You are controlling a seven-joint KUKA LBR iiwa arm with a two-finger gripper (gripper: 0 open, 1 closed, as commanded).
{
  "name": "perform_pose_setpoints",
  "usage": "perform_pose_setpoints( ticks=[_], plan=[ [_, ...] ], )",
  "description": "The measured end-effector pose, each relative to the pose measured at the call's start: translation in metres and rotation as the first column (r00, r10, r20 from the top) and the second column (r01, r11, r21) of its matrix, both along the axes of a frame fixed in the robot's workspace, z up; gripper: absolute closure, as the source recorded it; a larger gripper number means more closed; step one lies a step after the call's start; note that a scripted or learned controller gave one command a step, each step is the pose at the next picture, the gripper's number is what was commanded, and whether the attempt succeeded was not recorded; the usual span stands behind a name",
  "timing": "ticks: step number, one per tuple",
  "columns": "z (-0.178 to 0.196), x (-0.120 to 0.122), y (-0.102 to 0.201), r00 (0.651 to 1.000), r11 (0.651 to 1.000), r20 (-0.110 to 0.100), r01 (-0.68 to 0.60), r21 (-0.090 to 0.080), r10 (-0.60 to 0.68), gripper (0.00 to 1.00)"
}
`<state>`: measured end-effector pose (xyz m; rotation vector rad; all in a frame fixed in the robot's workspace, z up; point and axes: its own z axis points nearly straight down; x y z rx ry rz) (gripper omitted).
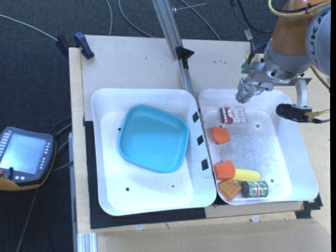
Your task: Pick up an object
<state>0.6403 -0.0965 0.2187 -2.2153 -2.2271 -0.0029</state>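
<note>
My gripper (244, 95) hangs over the far edge of the right bin (286, 140), just above and slightly right of a small red and white carton (233, 115). Nothing shows between the fingers. An orange block (221, 135) lies a little nearer, below the carton. At the bin's near left corner sit a second orange block (224, 169), a yellow corn cob (247, 175), a tan waffle-like piece (229, 189) and a dark can (255, 189) lying on its side.
The left bin (105, 156) holds a light blue square plate (154, 138). A metal pole (168, 20) slants up from between the bins. A black fitting (292, 111) sticks out at the right bin's far right rim. A handheld pendant (23, 156) lies off the bench, left.
</note>
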Motion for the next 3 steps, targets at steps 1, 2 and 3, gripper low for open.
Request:
perform_pose_setpoints(
  ticks=[1, 2, 3],
  plan=[
    [-0.004, -0.008, 0.049, 1.0, 1.0, -0.001, 0.001, 0.0, -0.001, 1.0],
    [-0.01, -0.011, 0.102, 1.0, 1.0, -0.001, 0.001, 0.0, -0.001, 1.0],
    [0.006, -0.009, 0.152, 1.0, 1.0, 0.001, 0.001, 0.0, -0.001, 1.0]
  ],
)
